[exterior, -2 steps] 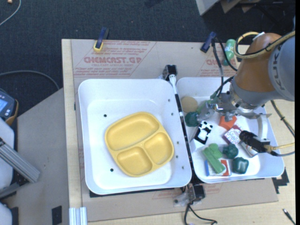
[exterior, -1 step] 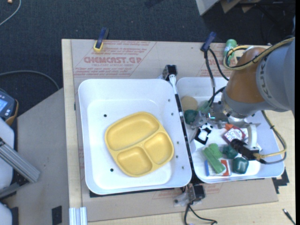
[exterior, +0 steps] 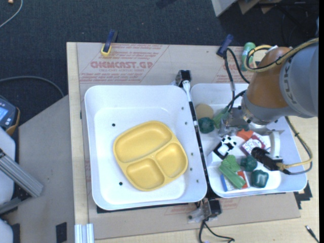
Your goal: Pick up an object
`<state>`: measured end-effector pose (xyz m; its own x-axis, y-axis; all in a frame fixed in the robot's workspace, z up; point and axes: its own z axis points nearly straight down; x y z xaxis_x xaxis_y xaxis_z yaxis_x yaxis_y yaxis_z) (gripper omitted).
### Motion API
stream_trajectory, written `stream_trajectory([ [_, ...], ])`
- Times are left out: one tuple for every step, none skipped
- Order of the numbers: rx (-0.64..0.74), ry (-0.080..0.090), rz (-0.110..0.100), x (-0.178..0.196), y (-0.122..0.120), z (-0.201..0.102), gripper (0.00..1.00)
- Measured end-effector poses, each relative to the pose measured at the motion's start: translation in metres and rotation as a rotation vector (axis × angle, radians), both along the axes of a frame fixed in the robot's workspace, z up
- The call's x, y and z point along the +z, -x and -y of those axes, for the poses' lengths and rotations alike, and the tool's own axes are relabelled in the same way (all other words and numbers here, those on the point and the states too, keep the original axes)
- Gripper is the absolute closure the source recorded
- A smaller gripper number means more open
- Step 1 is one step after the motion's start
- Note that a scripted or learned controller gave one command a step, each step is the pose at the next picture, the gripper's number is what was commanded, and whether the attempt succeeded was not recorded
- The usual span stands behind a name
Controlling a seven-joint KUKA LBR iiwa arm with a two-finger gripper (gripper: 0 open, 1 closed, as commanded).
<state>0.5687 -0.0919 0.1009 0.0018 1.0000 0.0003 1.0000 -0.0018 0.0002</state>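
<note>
Arm w/ orange band reached into the right bin (exterior: 288,184), gripper (exterior: 234,124) low over a heap of small plastic toys (exterior: 238,162); smooth yellow 3-section tray (exterior: 150,155) sat in left bin (exterior: 101,135).

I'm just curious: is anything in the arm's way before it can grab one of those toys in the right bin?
Nothing visible blocks it. The arm hangs right over the toys in the right bin, though its wrist hides the gripper.
</note>
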Motion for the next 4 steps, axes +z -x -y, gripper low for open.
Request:
stream_trajectory([
  [0.003, 0.002, 0.006, 0.045, -0.008, 0.001, 1.00],
  [0.002, 0.002, 0.007, 0.091, -0.011, 0.008, 1.00],
  [0.003, 0.002, 0.006, 0.126, -0.012, 0.008, 1.00],
  [0.006, 0.001, 0.004, 0.116, -0.039, -0.020, 1.00],
])
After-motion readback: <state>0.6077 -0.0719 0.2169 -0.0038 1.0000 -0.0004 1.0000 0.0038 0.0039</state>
